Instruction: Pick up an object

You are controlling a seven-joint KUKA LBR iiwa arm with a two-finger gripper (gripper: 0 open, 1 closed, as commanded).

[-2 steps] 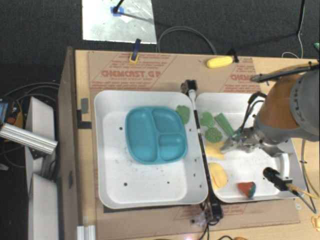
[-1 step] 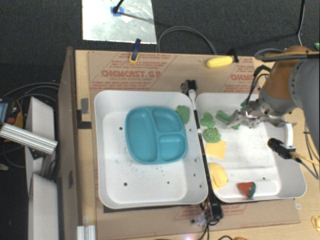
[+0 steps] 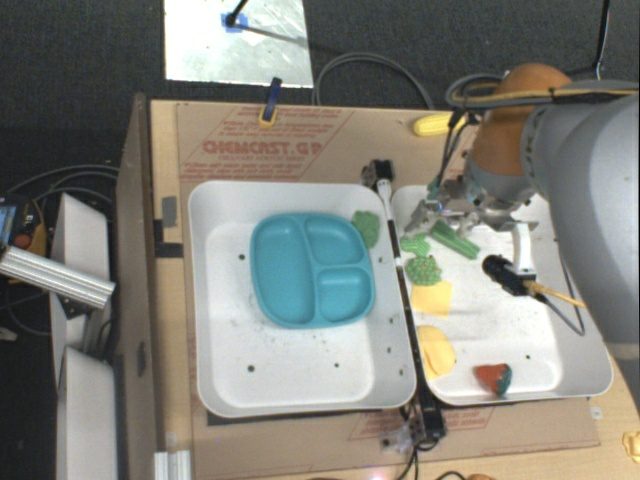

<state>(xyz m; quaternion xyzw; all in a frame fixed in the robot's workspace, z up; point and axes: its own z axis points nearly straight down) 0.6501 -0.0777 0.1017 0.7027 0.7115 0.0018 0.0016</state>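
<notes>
The gripper (image 3: 432, 211) sits low in the right bin (image 3: 570, 363); the green stick (image 3: 455, 240) lies just beside it.

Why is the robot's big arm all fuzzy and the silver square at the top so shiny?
In the camera view, the grey arm sits close to the lens, so it looks big and soft-edged; the metal sheet above the bench catches bright glare; the blue divided tray in the left bin is evenly lit, with only faint shadows.
</notes>
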